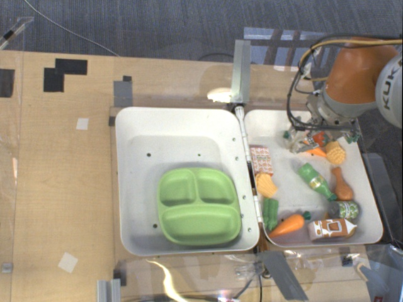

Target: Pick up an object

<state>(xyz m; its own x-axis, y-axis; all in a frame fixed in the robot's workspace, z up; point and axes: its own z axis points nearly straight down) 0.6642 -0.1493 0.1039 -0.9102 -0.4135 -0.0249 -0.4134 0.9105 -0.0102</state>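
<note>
The hand (313, 137) sits low at the far edge of the right bin (373, 222) — its grip state cannot be determined. Directly beside it lie an orange item (317, 151) and a corn cob (335, 152). The left bin (135, 128) holds a green divided plate (198, 205).

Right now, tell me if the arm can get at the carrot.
Probably yes. The carrot lies uncovered near the right bin's front edge, with open space above it; the tool sits at the back of that bin.
</note>
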